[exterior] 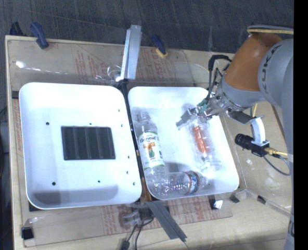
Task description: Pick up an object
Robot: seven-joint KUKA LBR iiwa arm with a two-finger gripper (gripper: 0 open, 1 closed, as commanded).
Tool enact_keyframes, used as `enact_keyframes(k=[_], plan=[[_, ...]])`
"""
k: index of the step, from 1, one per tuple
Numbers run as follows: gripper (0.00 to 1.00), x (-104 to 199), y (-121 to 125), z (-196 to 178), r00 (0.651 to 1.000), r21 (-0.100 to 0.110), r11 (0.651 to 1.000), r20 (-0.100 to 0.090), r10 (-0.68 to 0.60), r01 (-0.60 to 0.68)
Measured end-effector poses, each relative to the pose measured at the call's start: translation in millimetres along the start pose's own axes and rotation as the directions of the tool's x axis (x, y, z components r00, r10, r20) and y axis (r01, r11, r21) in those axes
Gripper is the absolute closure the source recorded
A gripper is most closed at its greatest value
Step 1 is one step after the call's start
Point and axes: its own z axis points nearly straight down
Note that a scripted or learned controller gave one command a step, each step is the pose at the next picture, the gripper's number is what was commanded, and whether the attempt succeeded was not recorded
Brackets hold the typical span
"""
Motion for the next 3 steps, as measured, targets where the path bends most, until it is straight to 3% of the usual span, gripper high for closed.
enact_keyframes(k=[1,2,3], plan=[[0.00,-1,15,29,0.998,0.003,0.998,-0.003,-0.070,0.070],[0.00,2,-2,-13,0.994,-0.001,0.994,0.001,-0.106,0.106],[0.00,19,15,87,0.965,0.002,0.965,0.007,-0.261,0.261]])
